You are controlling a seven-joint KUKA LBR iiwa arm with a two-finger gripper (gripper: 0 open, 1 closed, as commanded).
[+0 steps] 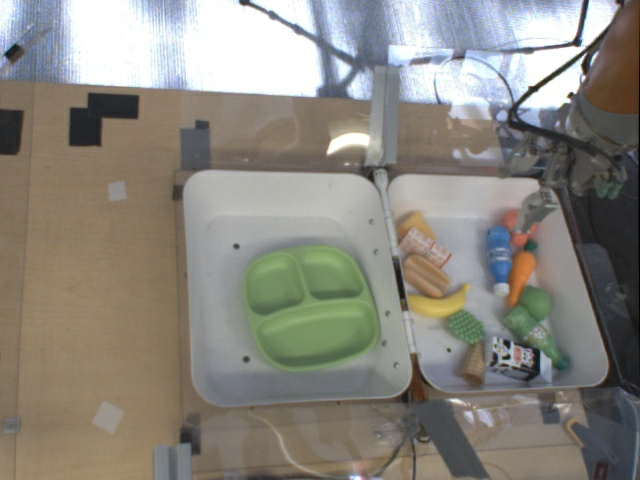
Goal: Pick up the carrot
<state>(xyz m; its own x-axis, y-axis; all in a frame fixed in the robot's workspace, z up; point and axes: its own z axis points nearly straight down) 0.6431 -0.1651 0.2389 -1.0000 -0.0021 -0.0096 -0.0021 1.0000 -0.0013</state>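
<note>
step: i judge this to be the approach; my gripper (537,206) hovers over the far right part of the right bin (595,368), and nothing sits between my fingers.
carrot: the carrot (521,274) lies in the right bin, orange, pointing roughly toward the near edge, just on the near side of my gripper.
carrot's neighbours: a blue bottle (498,258) lies just left of the carrot; a green vegetable (535,303) touches or nearly touches its near tip; a small orange-red piece (517,228) sits at its far end.
jaws: i cannot tell whether they are spread or pressed together; they read as a thin grey blur.
next move: it calls for coming toward the near edge to sit over the carrot's middle, lining up across its narrow width, then descending clear of the blue bottle.
hard to make out: whether the small orange-red piece is the carrot's top or a separate toy; my arm is cut off at the right edge.
</note>
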